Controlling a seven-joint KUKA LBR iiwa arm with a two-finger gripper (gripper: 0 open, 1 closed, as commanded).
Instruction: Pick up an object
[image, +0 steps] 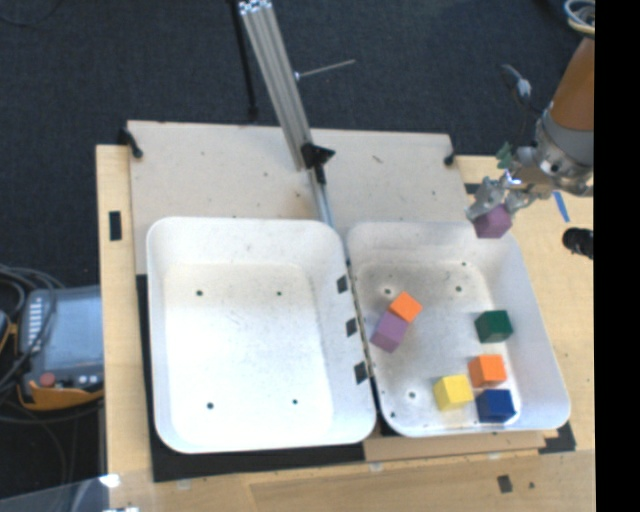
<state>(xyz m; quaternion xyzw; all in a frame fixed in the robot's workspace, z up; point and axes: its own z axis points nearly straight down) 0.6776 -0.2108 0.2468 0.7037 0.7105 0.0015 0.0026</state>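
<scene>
The pincer (492, 207) hangs over the right bin's (530, 262) far corner, apparently clamped on 1 purple block (492, 221); a shallow grip could drop it outside the rim.

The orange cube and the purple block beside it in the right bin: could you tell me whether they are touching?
Touching. The camera view shows the orange cube resting against the upper corner of the purple block, with no white of the right bin between them.
</scene>
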